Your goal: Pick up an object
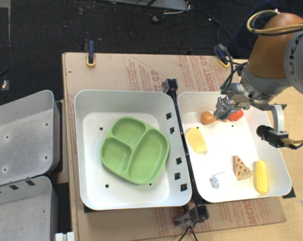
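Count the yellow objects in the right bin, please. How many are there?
2. A pale yellow piece lies near the bin's left wall, and a corn cob lies near the right front corner. The gripper may hide something beneath it.

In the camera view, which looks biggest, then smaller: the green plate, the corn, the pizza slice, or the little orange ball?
1. Green plate, by far the biggest.
2. Corn.
3. Pizza slice, only a bit smaller than the corn, so that's close.
4. Orange ball, smallest.
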`<state>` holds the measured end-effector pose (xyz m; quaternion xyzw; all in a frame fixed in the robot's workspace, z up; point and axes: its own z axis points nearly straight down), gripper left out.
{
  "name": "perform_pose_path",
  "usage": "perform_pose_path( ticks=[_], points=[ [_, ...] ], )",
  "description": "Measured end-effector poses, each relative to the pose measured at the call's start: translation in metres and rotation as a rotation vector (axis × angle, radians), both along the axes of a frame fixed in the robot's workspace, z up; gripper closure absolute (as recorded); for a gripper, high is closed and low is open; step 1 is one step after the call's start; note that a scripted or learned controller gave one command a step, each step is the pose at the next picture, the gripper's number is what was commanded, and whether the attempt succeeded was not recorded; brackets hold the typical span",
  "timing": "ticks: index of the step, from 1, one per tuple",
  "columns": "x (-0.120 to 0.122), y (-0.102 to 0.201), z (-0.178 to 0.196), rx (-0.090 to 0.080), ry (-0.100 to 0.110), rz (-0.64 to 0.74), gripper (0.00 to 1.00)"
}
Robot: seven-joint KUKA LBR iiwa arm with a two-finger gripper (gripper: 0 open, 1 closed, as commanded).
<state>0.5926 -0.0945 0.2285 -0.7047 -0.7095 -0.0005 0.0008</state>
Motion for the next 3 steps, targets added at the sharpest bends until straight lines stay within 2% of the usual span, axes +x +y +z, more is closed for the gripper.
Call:
perform_pose_path(
  ticks=[1, 2, 3],
  points=[
    [-0.014, 0.050, 0.009, 0.000, 0.001, 0.001, 1.00],
    [-0.018, 0.099, 0.016, 0.000, 0.000, 0.002, 1.00],
    [-0.020, 0.161, 0.015, 0.000, -0.001, 0.003, 1.00]
  ],
)
